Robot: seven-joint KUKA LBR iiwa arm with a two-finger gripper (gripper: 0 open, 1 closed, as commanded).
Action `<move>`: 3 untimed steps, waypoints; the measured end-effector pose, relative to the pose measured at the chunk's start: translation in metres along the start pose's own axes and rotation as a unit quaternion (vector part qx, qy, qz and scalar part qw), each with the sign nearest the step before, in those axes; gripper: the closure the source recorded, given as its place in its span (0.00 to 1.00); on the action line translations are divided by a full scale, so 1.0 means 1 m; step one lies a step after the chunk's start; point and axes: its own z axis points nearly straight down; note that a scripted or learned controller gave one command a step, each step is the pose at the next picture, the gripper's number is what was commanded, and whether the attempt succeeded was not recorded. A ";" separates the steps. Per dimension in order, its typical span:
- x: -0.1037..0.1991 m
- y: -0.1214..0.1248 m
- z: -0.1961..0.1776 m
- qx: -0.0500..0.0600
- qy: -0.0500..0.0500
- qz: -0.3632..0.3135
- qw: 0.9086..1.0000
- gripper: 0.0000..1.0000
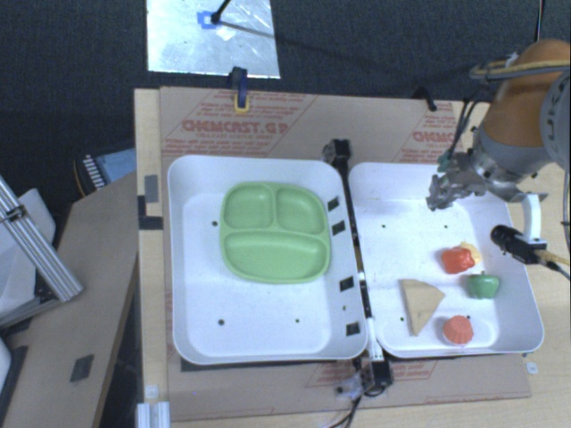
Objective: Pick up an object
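Leftward, a smooth green sectioned plate (272,233) sits mid-frame in the left bin (192,328), bare white floor around it. Lower right, a tan wedge (419,303), two red-orange lumps (458,259) (458,330) and a green piece (484,284) cluster in the right bin (393,230). Above the bin's open upper part hangs the gripper (437,194), nothing between its fingers; their spread cannot be told.

A robotics lab: arm (526,105) over white bins (192,266) (cables taped down).
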 end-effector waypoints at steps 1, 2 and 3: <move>0.000 0.000 -0.044 0.000 0.000 0.000 1.000 1.00; 0.000 0.002 -0.078 0.001 0.000 0.000 1.000 1.00; 0.064 0.001 -0.073 0.003 0.002 -0.003 1.000 1.00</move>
